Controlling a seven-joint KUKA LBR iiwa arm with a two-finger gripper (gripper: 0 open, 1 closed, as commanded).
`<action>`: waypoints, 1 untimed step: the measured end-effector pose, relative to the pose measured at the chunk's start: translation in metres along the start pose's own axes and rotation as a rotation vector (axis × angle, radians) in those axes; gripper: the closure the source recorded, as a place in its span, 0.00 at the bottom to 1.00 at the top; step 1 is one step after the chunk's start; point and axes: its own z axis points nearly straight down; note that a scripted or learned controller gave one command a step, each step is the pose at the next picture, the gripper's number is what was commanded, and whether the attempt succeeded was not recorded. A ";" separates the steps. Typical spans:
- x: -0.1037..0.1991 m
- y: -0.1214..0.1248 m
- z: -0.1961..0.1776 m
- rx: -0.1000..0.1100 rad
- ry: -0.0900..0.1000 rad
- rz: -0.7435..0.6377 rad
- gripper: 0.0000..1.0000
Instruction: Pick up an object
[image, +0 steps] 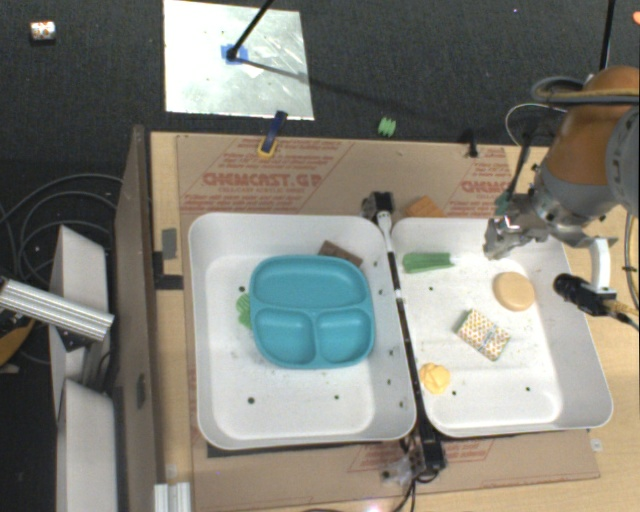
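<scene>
My gripper (503, 238) hangs over the far right part of the right bin (575, 400), with nothing visibly in it. A tan round piece (514, 291) lies just in front of it and slightly to the right. A checkered block (484, 333) rests nearer the bin's middle. A green flat piece (427, 262) lies at the bin's far left, and a small yellow thing (434, 377) sits at its near left.
The left bin (225, 400) holds a blue divided plate (311, 309), with a brown piece (340, 252) behind it and a green scrap (243, 308) at its left edge. An orange thing (424, 207) lies on the cardboard behind the right bin.
</scene>
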 end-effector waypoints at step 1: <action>-0.006 -0.003 0.000 0.003 -0.003 0.008 0.00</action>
